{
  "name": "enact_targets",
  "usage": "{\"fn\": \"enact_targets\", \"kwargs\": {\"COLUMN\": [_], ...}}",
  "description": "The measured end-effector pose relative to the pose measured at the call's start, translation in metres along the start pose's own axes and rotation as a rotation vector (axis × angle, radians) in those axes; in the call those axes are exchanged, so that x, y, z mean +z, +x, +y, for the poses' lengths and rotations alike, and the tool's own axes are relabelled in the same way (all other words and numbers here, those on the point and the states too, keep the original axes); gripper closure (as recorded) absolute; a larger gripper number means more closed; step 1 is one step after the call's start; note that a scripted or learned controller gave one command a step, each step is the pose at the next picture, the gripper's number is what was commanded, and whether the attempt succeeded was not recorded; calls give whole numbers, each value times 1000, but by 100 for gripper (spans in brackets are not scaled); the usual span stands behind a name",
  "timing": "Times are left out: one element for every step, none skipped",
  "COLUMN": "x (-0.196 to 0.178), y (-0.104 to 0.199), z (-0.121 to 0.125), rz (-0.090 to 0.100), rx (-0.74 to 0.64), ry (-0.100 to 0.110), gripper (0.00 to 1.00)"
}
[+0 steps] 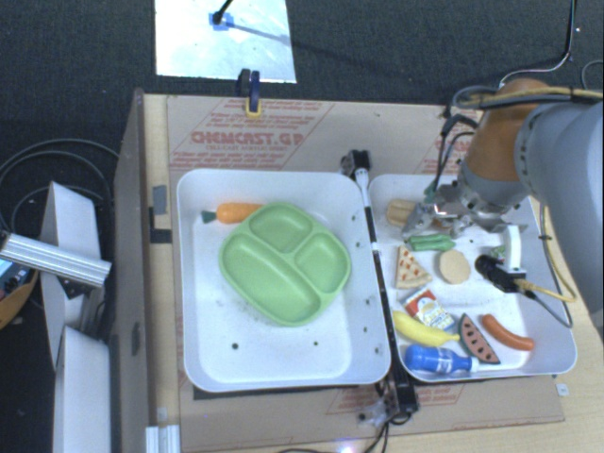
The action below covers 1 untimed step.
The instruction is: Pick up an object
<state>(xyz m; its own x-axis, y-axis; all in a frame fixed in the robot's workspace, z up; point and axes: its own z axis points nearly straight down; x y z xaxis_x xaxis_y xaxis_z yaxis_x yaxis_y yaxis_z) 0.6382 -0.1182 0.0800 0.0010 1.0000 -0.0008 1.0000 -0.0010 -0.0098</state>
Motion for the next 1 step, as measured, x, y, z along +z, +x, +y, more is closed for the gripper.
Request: {"fn": "enact_targets", "kwargs": {"x": [-2], "y": [26], "z": [25], "rz": [3], "rx": [-2], "ry": [20], "gripper": [0]}}
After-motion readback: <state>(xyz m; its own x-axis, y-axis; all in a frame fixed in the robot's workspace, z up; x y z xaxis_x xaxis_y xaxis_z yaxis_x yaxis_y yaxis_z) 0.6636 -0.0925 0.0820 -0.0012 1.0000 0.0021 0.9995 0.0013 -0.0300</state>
